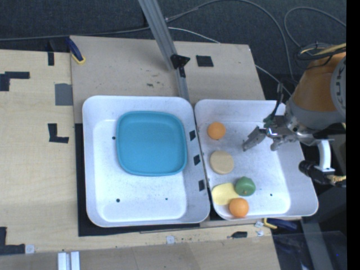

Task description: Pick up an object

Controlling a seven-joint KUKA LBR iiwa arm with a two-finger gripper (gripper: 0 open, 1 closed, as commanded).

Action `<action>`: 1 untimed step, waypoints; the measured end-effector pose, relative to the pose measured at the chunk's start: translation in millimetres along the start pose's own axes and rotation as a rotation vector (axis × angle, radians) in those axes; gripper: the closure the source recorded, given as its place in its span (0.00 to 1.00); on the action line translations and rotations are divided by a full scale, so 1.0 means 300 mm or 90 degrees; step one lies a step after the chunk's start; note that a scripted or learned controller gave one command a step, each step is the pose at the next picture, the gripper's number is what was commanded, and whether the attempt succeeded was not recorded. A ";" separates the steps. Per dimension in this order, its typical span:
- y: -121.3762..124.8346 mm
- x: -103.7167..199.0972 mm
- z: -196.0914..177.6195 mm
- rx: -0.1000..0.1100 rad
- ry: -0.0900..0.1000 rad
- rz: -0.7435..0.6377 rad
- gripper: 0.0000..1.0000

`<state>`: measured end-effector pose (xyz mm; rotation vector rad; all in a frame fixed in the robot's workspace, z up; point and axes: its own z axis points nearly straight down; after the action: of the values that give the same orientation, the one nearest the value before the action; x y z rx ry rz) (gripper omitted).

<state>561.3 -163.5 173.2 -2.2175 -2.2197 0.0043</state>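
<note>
Two shallow white bins sat side by side on the tabletop [135, 66]. The left bin [101, 201] held a square blue plate [151, 142], lying flat toward its upper middle.

The right bin [281, 198] carried five small things along its left side. An orange ball [216, 130] lay nearest the top, well apart from the rest. Below it was a pale beige round piece [221, 162]. Lower still, a yellow piece [223, 193] lay against the bin's left wall, with a green apple-like fruit [244, 186] just beside it on the right, apparently touching. A second orange fruit [238, 207] sat at the bottom edge, just below those two.

The grey arm with its orange band [318, 89] reached in from the right, and the gripper [263, 139] hung over the upper middle of the right bin, to the right of the orange ball and near it but apart. Its dark fingers [251, 140] seemed spread apart, though the slant of the view made the gap hard to judge, and nothing lay between them.
</note>
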 end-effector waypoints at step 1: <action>0.020 -0.012 0.198 0.000 0.000 0.000 0.00</action>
<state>566.9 -167.2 113.9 -2.2177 -2.2187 0.0050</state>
